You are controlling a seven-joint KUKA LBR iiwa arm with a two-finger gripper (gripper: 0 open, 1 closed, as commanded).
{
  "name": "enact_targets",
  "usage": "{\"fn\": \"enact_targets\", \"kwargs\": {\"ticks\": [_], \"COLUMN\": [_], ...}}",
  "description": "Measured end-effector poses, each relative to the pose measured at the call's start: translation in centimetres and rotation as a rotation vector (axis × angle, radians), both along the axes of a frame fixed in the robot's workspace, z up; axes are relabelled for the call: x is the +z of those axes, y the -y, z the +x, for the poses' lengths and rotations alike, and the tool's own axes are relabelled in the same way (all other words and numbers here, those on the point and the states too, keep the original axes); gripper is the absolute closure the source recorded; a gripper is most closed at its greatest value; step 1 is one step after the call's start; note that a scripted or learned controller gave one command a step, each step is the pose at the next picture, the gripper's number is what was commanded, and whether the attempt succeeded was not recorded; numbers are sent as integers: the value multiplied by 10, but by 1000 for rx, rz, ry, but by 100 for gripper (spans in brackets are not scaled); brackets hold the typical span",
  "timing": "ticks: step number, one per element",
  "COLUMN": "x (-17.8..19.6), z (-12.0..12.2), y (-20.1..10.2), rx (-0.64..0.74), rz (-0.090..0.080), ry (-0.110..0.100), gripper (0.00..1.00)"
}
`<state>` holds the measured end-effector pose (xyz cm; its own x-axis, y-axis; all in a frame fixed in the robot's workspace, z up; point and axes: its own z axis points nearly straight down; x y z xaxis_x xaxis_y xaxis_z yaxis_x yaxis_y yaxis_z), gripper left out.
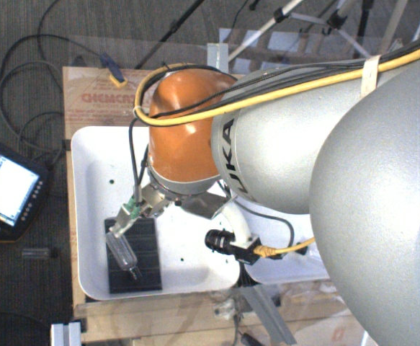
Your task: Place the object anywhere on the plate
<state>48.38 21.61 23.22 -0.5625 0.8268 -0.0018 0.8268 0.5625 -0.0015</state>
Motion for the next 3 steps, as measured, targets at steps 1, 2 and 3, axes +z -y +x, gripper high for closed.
{"fn": "enact_targets", "kwargs": {"ticks": [1, 2, 3], "x": [8, -76, -5], "z": [0, -1, -1], "y": [-1, 56, 0], "rx": [1, 48, 125], "rz": [-2, 0, 1], "ry": [-1, -5, -1], "gripper": [100, 100, 100]}}
